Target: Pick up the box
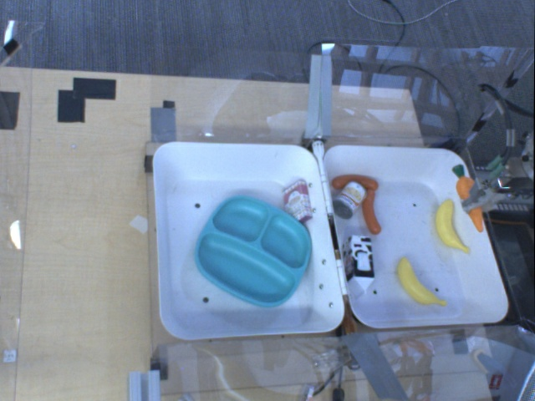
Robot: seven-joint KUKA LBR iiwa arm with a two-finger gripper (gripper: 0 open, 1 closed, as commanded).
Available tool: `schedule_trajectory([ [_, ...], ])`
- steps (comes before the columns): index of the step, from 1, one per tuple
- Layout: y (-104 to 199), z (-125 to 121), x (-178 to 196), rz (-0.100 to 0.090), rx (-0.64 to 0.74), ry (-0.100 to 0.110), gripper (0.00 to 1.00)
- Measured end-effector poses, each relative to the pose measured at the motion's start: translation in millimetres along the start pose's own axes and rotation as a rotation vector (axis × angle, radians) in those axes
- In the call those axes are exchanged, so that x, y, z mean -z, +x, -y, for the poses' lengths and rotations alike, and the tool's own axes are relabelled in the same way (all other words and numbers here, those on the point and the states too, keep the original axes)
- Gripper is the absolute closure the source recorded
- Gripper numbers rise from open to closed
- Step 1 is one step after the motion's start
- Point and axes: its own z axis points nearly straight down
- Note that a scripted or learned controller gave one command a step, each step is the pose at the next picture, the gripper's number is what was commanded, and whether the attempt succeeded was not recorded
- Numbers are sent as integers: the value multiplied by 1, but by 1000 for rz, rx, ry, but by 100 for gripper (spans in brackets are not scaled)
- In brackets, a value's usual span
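From above, the left bin [167, 249] holds a teal divided plate [253, 250] near its middle, with a small red-and-white packet [298, 200] just beside the plate's upper right edge, close to the wall shared with the right bin [418, 161]. In the right bin, the box [360, 256], black and white, lies against the left wall, low in the bin. Above it sit a small round can [352, 195] and a curved orange sausage [366, 200] touching it. Two bananas [450, 226] lie toward the right side, one near the lower middle. An orange carrot [468, 192] rests at the bin's right rim. The gripper [493, 182] hangs over that right rim, well apart from the box; whether it is open or closed cannot be told.
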Motion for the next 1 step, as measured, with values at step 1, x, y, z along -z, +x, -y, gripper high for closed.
schedule_trajectory([
  [1,-2,0,-13,-5,-113,10,100],
])
